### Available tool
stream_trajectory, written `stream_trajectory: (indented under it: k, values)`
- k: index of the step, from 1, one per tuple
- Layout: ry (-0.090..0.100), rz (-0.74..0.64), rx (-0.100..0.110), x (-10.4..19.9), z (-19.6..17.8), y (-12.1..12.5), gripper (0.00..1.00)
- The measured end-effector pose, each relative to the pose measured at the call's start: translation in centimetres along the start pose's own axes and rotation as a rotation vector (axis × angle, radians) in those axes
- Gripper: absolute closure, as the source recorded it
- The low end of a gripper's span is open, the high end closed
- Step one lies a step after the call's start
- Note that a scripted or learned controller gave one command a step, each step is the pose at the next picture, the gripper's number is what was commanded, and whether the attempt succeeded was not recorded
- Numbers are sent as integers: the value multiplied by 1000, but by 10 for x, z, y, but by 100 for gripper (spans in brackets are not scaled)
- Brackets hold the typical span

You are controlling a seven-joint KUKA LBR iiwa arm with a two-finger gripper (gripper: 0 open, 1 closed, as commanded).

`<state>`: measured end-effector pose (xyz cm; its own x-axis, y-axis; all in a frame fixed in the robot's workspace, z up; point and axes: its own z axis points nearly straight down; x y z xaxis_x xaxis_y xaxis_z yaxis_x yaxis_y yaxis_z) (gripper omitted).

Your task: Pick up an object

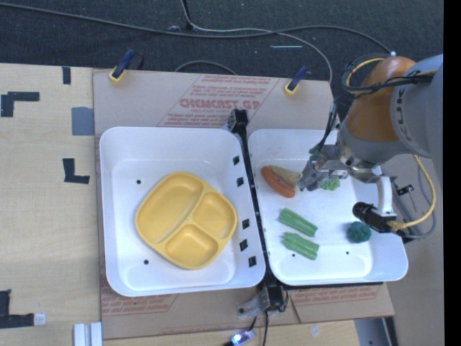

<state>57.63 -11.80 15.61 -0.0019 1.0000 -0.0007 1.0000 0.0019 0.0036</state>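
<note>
A pale wooden tabletop (43,215) carries a sheet of brown cardboard (194,103) pinned at its far edge by two blue-and-yellow clamps (121,65), and beyond it lies dark carpet crossed by loose cables; the cardboard looks clamped so the two white bins on it cannot slide when the arm pushes into them. In the camera view, the left bin (115,193) holds a yellow divided plate (186,218) lying flat near its middle. The right bin (382,265) holds the pickable things: an orange, carrot-like piece (277,181) near its far left, two green ridged pieces (297,222) (300,246) side by side toward the front, a small light-green lump (330,184) near the middle, and a dark teal lump (358,231) near the right wall. The arm reaches in from the right, its hand (312,176) low over the right bin between the orange piece and the light-green lump, just beside both. Whether the hand is open or closed cannot be told, as the wrist hides it from above, and nothing can be seen held. Judging by its position, it is likely lined up for the orange piece or the lump.
</note>
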Motion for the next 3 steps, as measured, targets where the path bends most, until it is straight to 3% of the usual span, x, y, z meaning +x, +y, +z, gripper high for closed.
stream_trajectory:
  k: [2, 3]
  values:
    - [-1, 1, -1, -1, -118, -1, 100]
    - [1, -3, 5, 47, -103, 1, 100]
